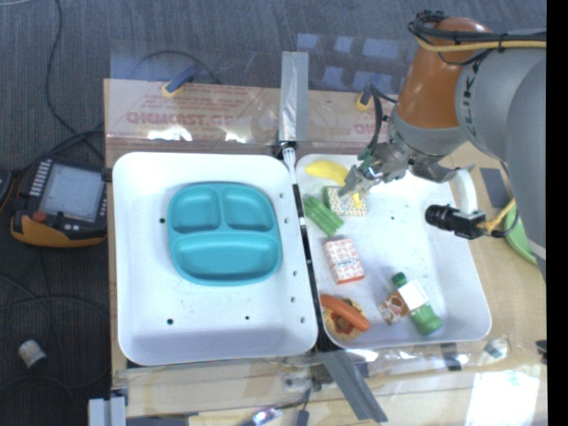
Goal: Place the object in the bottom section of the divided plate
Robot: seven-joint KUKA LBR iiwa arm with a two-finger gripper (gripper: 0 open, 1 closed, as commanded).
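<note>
- Teal plastic marks our landmark, the divided plate (pixel 224 234); it lies flat in the middle of the left bin (pixel 142 264), its two small compartments on the far side and the one wide bottom section towards the near rim, bare and ready to receive something;
- to the plate's right, across the ridge where the bins meet, the right bin (pixel 461 282) holds the loose items, kept apart from the plate so that a pick and a placement stay separate moves;
- the gripper (pixel 355 183) hangs low over the far end of that bin, right of the plate's upper edge, just above a small yellow-and-white block (pixel 346 202) and next to a yellow banana-like piece (pixel 325 170); we judge the block to be the object aimed at, though the task does not name it;
- we cannot tell whether the tool is spread or pinching, since the wrist hides it; nothing can be seen held;
- a green piece (pixel 322 215) lies closest to the plate's right edge; further right and nearer sit a red-and-white box (pixel 343 261), an orange carrot-like toy (pixel 344 314) and a green bottle (pixel 414 303);
- we judge the task barely begun; the carry must run leftwards over the ridge.
</note>
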